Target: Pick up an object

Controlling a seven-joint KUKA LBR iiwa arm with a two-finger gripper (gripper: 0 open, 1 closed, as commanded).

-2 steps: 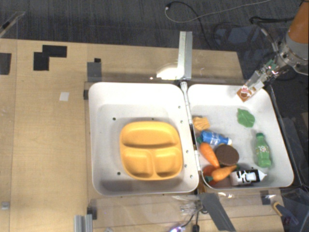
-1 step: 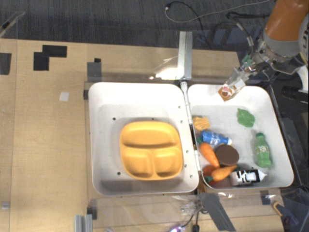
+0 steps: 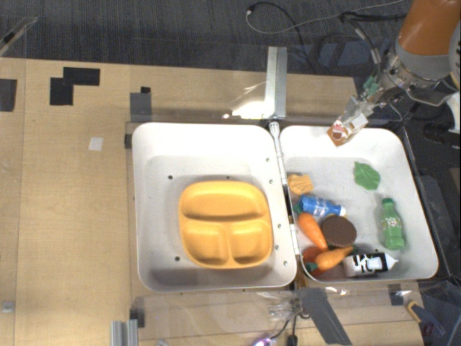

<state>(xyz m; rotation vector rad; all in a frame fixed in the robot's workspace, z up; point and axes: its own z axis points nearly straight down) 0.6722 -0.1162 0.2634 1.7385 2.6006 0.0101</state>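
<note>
A: We see a small red and white packet pinched between the fingers of the tool, hanging above the far edge of the right white bin.

B: Agreed, the tool is closed on that packet, which sits clear of the bin floor, up near the back rim.

A: Below it in the same bin we find a crumpled green leaf-shaped piece, a green plastic bottle, and a black and white bottle lying on its side.

B: Toward the bin's left side we count two orange toy carrots, a round brown disc, a blue bottle and a tan waffle-like piece, all crowded together.

A: The left white bin holds a yellow three-compartment plastic tray.

B: Both bins rest on the pale wooden bench.
</note>
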